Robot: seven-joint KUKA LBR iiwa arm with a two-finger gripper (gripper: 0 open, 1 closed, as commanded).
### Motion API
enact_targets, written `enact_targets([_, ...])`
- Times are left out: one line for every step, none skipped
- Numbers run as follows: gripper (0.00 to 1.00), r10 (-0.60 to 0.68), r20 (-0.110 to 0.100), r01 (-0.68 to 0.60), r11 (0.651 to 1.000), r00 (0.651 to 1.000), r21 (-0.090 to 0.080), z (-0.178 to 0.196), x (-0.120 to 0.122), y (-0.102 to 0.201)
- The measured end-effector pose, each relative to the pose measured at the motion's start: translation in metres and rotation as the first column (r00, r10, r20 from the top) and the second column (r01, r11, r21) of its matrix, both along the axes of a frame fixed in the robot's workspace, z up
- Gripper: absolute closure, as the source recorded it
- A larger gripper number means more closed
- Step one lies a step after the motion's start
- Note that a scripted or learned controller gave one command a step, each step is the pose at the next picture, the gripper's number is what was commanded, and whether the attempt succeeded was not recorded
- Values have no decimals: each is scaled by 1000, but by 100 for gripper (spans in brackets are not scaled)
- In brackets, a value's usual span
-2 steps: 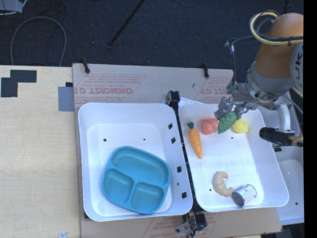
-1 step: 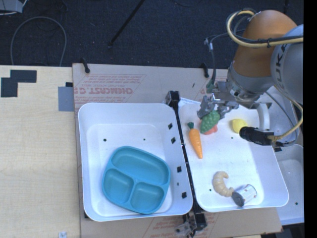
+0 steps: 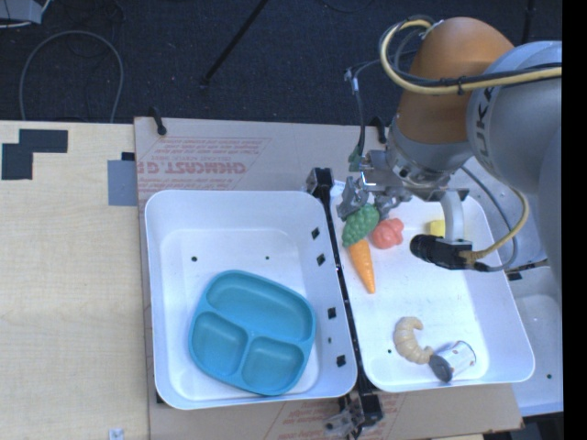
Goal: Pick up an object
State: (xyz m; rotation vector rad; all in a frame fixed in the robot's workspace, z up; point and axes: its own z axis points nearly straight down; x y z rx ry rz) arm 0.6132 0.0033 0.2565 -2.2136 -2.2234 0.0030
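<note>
Hovering my pincer (image 3: pixel 359 193) above the toy carrot (image 3: pixel 361 250) near the right bin's (image 3: pixel 514 356) left wall; I cannot tell its state. The carrot looks light, rigid, slippery plastic; I'd grip across its thick orange middle.

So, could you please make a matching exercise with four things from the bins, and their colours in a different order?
Things:
1. divided plate in the left bin
2. toy carrot
3. croissant-shaped toy
4. small round toy beside the carrot's leaves

Colours:
A. pinkish red
B. orange with a green top
C. light blue
D. pale cream

Right pairs: 1-C, 2-B, 3-D, 4-A
</note>
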Motion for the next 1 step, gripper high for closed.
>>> enact_targets([100, 0, -2, 0, 1000, 1000, 0, -21, -9, 54])
